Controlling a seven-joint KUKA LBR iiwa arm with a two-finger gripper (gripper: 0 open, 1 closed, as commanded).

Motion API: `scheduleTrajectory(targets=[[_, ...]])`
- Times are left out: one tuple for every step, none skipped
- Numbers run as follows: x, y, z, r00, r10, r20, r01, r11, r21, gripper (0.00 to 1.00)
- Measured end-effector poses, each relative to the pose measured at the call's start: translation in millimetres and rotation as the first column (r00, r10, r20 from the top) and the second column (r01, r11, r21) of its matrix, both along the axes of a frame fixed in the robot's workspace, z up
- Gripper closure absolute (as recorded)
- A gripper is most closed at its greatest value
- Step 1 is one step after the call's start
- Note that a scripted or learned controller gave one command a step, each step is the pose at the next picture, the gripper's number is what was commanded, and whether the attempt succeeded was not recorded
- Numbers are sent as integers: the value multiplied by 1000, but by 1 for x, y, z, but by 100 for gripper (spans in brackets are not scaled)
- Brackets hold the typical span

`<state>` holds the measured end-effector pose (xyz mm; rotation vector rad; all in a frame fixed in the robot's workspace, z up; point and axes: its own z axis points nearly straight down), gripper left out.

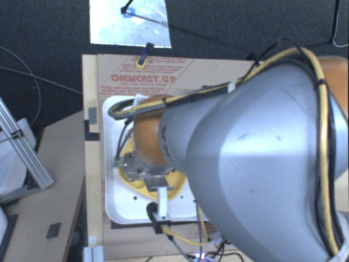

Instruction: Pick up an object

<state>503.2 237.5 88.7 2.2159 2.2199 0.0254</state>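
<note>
The grey arm [262, 146] reaches deep into the white bin [112, 201], its orange band [148, 138] over the bin's middle. A yellow object [136, 182] lies beneath the wrist, peeking out at seven o'clock of it, partly hidden. It looks light, thin and probably flexible; an exposed edge seems the best hold. Whether the gripper has closed cannot be told.

yellow object [143, 185] lying flat on the floor of the white bin [117, 203], directly under the gripper mount [143, 168]. Only its edges peek out around the wrist; shape can't be made out.
</note>
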Motion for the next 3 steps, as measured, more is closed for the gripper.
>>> scheduleTrajectory(targets=[[27, -4, 113, 1000, 1, -2, -1, 1000, -3, 100], [-18, -1, 11, 1000, 1, -15, -1, 1000, -5, 100], [-3, -28, 0, 1000, 1, -11, -1, 1000, 5, 100]])
